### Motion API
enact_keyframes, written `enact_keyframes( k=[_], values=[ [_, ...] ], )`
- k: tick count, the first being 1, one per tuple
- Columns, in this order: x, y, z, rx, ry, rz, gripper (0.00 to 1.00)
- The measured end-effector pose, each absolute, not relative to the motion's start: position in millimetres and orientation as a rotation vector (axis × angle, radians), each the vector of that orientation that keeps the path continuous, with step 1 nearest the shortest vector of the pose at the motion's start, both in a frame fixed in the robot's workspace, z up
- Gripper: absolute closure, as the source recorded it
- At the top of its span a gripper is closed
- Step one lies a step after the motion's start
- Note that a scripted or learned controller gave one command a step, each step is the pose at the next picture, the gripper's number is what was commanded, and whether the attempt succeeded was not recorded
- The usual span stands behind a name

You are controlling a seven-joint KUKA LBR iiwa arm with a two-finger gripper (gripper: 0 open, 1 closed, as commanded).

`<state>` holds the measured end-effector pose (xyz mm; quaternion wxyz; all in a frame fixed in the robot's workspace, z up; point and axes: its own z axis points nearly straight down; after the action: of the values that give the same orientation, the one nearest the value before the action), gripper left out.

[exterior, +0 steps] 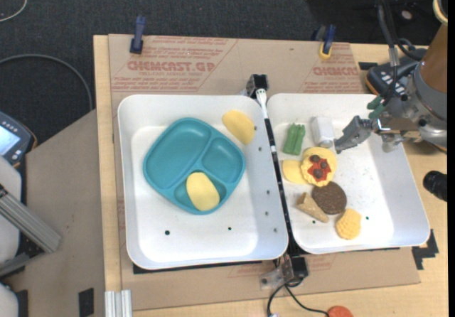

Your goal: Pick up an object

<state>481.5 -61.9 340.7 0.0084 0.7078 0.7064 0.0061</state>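
Camera view: grey two-finger gripper (346,138) reached from right, angled down-left over right shallow white bin (409,198), beside small white block (323,128). Finger state: cannot tell.

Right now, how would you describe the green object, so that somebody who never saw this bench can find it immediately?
Look at the right white bin, the one the arm reaches over. Near its upper left corner, beside the divider between the bins, lies the green block, a short upright bar. It is the one green item there; its neighbours are a white piece and a yellow pizza toy.
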Motion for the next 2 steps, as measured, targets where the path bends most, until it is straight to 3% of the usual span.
enact_keyframes(
  k=[1,2],
  values=[
    [483.8,-2.6,479.6,2.203,2.221,0.025,0.0],
    [479.4,62.1,538.2,2.208,2.228,0.014,0.0]
  ],
)
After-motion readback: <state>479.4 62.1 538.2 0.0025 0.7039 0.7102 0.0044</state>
